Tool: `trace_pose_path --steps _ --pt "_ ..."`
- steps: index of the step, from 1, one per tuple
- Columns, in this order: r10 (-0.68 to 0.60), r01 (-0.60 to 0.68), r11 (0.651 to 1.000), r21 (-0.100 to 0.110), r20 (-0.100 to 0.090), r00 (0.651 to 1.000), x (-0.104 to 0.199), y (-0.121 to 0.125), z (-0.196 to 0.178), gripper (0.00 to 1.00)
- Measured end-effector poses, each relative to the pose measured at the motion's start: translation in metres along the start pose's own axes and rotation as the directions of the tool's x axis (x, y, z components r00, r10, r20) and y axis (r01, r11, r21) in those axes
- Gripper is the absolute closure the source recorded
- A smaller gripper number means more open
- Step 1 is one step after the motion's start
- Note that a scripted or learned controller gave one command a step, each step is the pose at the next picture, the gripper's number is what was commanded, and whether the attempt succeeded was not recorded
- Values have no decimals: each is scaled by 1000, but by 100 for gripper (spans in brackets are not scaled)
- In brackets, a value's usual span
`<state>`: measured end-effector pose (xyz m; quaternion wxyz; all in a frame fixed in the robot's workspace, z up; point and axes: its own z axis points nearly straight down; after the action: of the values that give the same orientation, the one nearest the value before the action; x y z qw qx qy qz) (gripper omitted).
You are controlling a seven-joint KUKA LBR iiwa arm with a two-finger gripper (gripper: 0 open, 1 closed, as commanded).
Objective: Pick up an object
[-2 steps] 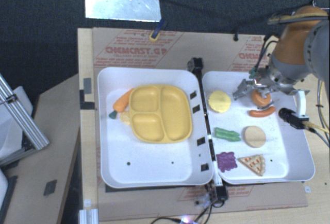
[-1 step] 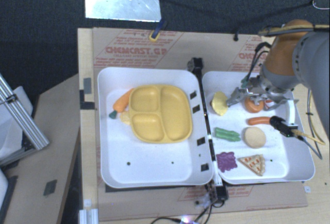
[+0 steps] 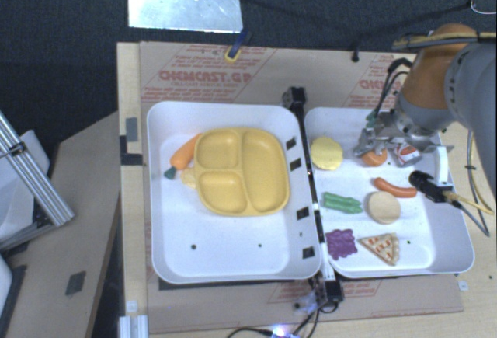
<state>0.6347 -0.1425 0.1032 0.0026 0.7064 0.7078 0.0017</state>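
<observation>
Two white bins are sitting on the table (image 3: 132,266); the left bin (image 3: 167,251) is holding a yellow divided plate (image 3: 237,171). In the right bin (image 3: 450,247), the end effector (image 3: 374,148) is hovering over a small orange toy (image 3: 373,158), apparently touching it; whether its fingers are spread is unclear.

Fingers (image 3: 371,148) low in right bin (image 3: 454,251), tips at a small orange piece (image 3: 375,158); grasp not discernible. Yellow disc (image 3: 327,153) just left of fingers. Sausage (image 3: 394,188), bun (image 3: 384,207), green pod (image 3: 342,203) below them. Yellow tray (image 3: 237,171) and carrot (image 3: 185,151) in left bin (image 3: 178,251), well apart.
</observation>
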Motion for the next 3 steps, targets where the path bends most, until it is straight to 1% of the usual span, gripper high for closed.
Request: trace_pose_path --steps 1,2,3 --pt "-2 2 1000 -2 0 1000 -5 8 -62 100" --pt "-2 2 1000 -2 0 1000 -5 10 -117 100" --pt "-6 6 1000 5 -2 1000 40 2 -112 100"
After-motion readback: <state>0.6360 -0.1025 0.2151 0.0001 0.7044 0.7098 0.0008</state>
